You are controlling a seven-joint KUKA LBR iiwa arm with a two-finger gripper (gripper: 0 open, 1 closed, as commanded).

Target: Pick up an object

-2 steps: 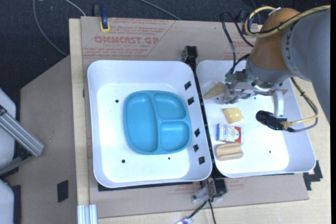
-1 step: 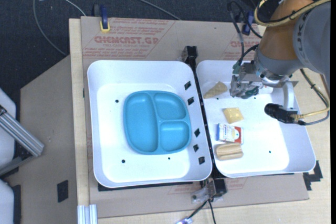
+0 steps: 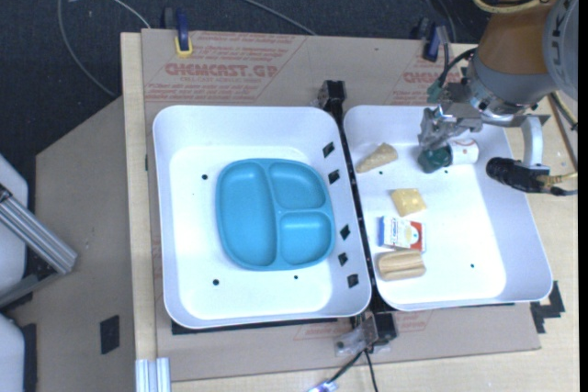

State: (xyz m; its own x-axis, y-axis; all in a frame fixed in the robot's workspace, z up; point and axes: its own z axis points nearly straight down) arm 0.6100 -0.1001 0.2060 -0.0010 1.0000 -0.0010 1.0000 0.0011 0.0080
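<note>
Bins: two shallow white ones side by side; left bin (image 3: 175, 197), right bin (image 3: 496, 262).
Left bin contents: one blue divided plate (image 3: 274, 214) with three compartments, lying near the bin's middle.
Right bin contents, loose: four pale items, in a rough column down the bin's left half.
Item 1: one tan wedge (image 3: 377, 158), at about 10 o'clock from the bin's middle.
Item 2: one yellow square block (image 3: 407, 201), at 6 o'clock from the wedge, apart from it.
Item 3: one small white packet (image 3: 401, 234) with red and blue print, just below the yellow block.
Item 4: one tan bread-like roll (image 3: 401, 265), touching or just beside the packet's lower edge.
Item 5: one dark green round object (image 3: 435, 162), at 12 o'clock in the right bin, directly under the gripper.
Arm: one, grey with an orange band, entering from 2 o'clock.
Gripper (image 3: 435, 145): one, low over the right bin's upper part, its tip at the green object.
Gripper state: cannot tell; the metal parts blur together, and whether the green object is gripped or merely touched is unclear.
Clamps: two blue ones on the board's far edge; left clamp (image 3: 184, 33), right clamp (image 3: 431, 40).
Cables: several thin ones on the dark floor at 11 o'clock.
Cut off: the arm's upper body at the frame's right edge.
Hard to make out: packet's print; the green object's exact shape.
</note>
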